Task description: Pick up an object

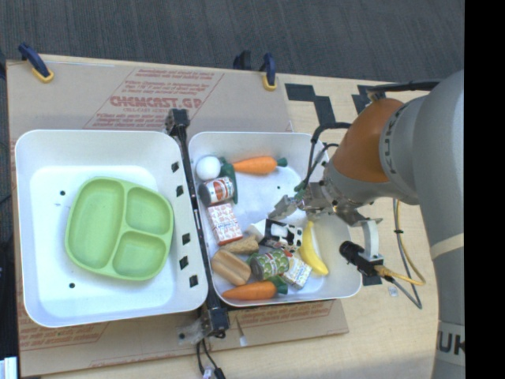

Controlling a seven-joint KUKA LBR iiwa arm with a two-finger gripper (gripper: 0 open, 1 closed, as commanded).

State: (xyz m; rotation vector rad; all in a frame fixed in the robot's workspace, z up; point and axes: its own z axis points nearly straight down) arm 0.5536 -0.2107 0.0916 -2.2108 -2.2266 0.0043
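The right bin [260, 144] holds several toy foods. At the back lie a white ball [207, 166] and an orange carrot [255, 165], with a red-labelled can [218, 190] and a red and white box [226, 223] in front of them. My gripper [282, 213] hangs low over the middle of this bin. It sits just above a black and white toy [284, 234] and left of a yellow banana [314, 251]. I see nothing held in it. A green can [271, 263], a bread roll [230, 267] and a second carrot [251, 291] lie along the front wall.
The left bin [31, 164] holds a green divided plate [120, 229]. A black clamp bar [183, 180] runs between the bins. The grey arm with its orange band [371, 144] crosses the right bin's right wall. Cables [398, 271] trail at the right.
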